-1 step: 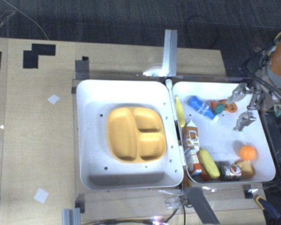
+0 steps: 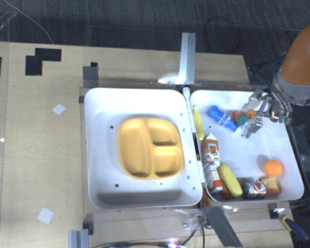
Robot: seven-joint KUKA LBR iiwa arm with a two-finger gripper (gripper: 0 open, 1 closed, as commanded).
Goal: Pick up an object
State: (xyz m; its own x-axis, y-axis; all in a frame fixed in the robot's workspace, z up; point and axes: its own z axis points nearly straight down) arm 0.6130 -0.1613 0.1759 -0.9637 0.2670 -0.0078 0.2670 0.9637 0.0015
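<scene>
My gripper (image 2: 247, 120) hangs over the back of the right bin (image 2: 294, 154), coming in from the right, and it is open. A small teal and orange object (image 2: 240, 118) lies at its fingertips, and the jaws are not closed on it. Just left of that lies a blue object (image 2: 220, 117). Along the bin's left wall are a yellow banana-like piece (image 2: 198, 123) and a bottle with an orange label (image 2: 211, 156). At the front are a corn cob (image 2: 230, 180), a can (image 2: 255, 189), a brown block (image 2: 272, 185) and an orange ball (image 2: 273, 168).
The left bin (image 2: 101, 138) holds a yellow divided tray (image 2: 149, 148). A metal post (image 2: 187, 58) stands behind the seam between the bins. The right bin's middle floor (image 2: 248, 154) is bare white.
</scene>
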